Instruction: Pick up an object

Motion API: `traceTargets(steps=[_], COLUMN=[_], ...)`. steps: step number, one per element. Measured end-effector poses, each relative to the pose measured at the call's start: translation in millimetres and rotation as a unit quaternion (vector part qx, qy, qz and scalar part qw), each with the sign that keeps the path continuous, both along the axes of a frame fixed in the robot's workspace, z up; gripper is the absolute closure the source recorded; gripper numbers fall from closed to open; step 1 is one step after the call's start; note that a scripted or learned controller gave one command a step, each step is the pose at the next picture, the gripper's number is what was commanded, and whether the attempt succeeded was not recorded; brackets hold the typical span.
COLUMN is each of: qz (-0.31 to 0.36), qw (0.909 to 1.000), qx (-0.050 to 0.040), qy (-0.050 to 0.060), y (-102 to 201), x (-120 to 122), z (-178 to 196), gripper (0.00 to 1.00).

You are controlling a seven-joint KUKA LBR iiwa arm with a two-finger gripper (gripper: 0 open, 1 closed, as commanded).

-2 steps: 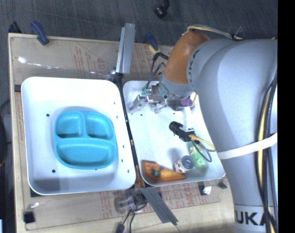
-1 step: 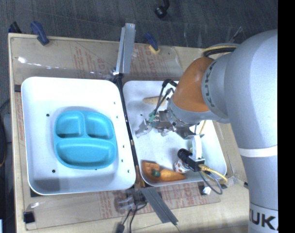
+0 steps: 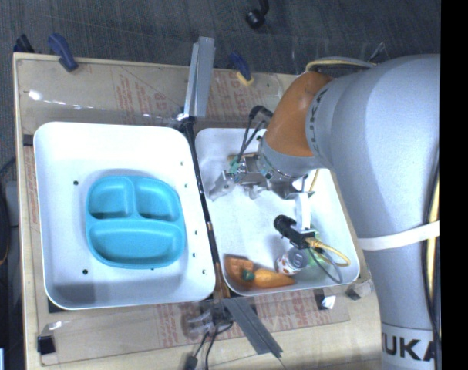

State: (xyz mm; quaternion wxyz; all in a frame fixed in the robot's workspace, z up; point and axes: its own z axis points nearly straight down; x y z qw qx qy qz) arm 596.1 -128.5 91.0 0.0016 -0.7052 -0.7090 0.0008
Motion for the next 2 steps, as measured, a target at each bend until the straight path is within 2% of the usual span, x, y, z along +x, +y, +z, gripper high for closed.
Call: traceTargets(steps=[1,2], qz=[-0.004,0.001], qw=[1.0000,1.0000], qx=[-0.0064,-0.0038], qy=[-0.006,-0.006], y=[12.1,15.1], x=[-118.3,-116.1], z=[4.2,13.8], gripper=[0.00,1.00])
